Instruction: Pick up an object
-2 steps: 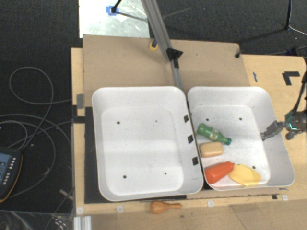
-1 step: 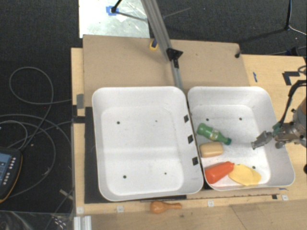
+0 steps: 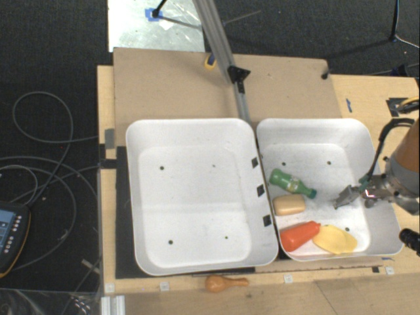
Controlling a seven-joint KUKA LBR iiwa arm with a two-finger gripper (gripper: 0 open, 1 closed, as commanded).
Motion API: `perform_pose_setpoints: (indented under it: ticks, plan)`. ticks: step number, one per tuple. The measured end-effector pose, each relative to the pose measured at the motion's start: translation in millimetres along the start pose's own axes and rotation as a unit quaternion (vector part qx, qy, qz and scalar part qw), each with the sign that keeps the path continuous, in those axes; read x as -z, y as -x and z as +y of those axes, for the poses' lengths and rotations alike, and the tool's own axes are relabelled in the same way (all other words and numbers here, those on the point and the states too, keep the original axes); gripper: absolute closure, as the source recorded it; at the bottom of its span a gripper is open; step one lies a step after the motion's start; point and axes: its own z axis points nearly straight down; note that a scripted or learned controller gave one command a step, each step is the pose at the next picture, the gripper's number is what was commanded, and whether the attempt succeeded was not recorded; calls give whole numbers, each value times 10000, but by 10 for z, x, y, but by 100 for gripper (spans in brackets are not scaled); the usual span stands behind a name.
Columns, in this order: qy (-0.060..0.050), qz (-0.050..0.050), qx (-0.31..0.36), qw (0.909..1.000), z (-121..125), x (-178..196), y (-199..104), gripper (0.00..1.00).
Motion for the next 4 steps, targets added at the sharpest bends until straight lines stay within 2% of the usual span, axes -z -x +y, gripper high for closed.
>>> perform_pose_setpoints:
  ticks: [1,2,3,4]
  plan:
    - [2,-3,0,10000,1,-385,-4,0]
    - [26,-11,-1,10000,14,-257,5,100]
    - [49,-23,18,10000,-15,372,6,100]
    - [46,-24,25,10000,16,814,48,100]
